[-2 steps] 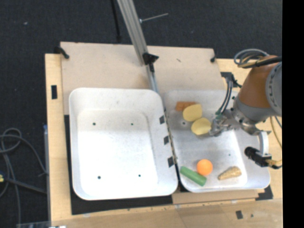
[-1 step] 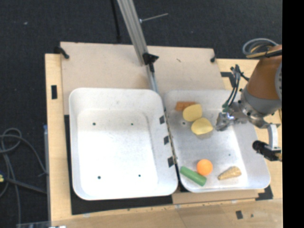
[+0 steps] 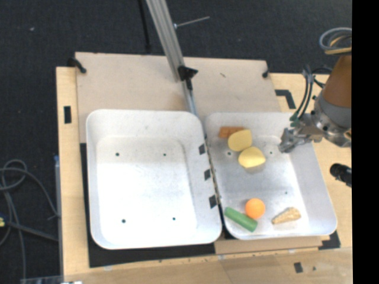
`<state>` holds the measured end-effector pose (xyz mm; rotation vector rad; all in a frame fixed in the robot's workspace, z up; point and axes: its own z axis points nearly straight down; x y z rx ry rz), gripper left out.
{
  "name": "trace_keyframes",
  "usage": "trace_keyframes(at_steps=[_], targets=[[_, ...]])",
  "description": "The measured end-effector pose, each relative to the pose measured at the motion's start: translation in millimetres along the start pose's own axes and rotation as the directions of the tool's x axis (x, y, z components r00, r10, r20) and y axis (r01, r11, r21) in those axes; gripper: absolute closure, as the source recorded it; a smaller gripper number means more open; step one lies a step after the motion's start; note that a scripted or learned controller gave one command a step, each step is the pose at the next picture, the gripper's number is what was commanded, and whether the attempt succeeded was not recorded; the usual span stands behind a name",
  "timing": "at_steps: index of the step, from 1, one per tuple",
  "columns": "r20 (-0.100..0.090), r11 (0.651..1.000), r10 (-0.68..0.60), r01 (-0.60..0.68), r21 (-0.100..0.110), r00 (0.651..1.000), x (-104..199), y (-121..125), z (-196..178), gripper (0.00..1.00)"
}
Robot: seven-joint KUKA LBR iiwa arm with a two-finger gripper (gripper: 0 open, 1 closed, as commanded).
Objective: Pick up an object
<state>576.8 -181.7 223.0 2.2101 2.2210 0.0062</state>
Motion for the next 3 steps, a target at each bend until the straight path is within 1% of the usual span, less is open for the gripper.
trace_keyframes(at_steps=[1, 3], targets=[[-0.001, 1.0, 0.002, -0.002, 0.003, 1.0, -1, 1, -30, 1.0], [-0.005, 1.0, -0.002, 0.002, 0.007, 1.0, 90, -2, -42, 1.0]])
